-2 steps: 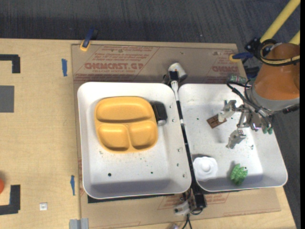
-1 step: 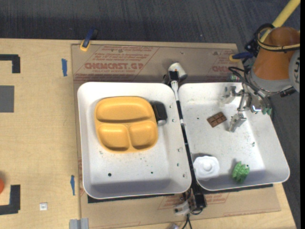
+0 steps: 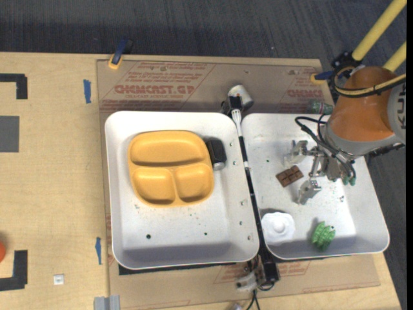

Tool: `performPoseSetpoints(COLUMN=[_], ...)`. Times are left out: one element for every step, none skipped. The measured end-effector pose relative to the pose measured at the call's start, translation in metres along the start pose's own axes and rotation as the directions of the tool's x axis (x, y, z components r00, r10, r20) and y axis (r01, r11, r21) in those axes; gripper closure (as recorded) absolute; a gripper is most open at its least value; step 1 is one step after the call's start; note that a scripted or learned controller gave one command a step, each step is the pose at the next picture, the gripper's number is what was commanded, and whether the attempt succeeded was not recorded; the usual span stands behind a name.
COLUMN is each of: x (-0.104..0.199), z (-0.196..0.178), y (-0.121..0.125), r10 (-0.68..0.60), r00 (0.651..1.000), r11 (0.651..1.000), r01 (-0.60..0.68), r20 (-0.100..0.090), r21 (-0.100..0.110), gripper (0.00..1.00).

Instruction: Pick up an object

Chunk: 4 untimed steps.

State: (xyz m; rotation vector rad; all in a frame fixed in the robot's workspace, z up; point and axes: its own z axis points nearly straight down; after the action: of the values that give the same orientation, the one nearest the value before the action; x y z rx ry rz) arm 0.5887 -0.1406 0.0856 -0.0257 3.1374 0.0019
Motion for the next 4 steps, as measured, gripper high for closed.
performPoseSetpoints(x=[-0.072,0.018,0.027,0.026], z=[0.002,0.000,0.000,-0.011], y=[-0.001,0.033,0.038,0.038], r10=[0.025,0.044,-0.150,-0.147], r00=[0.999,0.999,0.989,0.989], r11=[1.000,0.999,0.989,0.989], r01=[-0.025,-0.044,0.150,0.147], r20=[-0.042,-0.002,-0.002,0.002], r21=[-0.005,0.000,0.000,0.000], gripper=[0.00,0.00,0.00,1.00])
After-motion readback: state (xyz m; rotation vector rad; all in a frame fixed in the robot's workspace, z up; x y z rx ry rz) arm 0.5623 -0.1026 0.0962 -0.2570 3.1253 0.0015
